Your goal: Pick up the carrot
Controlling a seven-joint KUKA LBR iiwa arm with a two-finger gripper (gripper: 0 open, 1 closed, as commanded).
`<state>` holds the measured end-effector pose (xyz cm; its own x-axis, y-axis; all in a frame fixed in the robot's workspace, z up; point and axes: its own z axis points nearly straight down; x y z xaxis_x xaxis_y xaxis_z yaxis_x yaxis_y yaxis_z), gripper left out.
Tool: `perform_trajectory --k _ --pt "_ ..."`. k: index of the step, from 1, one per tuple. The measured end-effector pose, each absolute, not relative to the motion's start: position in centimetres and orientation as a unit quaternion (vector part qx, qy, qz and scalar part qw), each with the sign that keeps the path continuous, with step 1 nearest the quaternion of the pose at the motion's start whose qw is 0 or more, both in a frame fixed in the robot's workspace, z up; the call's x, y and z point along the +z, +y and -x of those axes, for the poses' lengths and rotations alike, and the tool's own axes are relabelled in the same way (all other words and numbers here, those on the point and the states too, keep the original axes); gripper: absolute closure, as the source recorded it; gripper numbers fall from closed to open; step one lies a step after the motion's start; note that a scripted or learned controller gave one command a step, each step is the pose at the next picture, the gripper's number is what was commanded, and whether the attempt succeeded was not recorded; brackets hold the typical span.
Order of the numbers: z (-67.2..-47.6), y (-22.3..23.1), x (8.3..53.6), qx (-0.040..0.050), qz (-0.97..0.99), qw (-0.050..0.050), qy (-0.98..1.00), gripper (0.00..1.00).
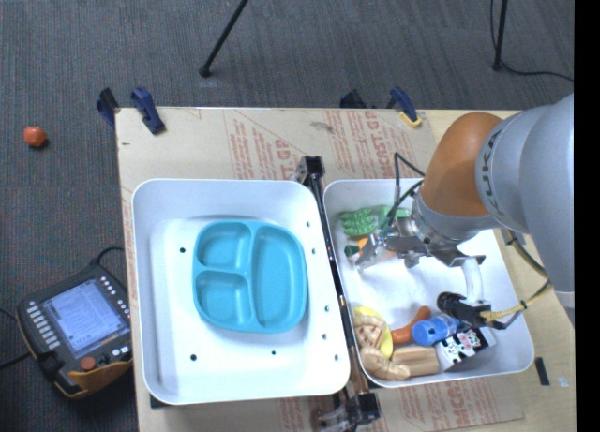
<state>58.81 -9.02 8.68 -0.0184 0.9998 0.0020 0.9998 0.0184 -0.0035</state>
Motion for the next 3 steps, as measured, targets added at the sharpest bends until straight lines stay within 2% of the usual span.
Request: perform_trajectory --k 1,2,3 --pt "-64.24 -8.05 8.69 0.0025 0.712 0.004 -0.702 0.00" --pt "-64.25 -8.02 9.68 0.0027 0.711 0.004 -0.703 1.00" --pt "-64.25 -8.00 9.67 0.0028 0.711 0.004 -0.703 0.00"
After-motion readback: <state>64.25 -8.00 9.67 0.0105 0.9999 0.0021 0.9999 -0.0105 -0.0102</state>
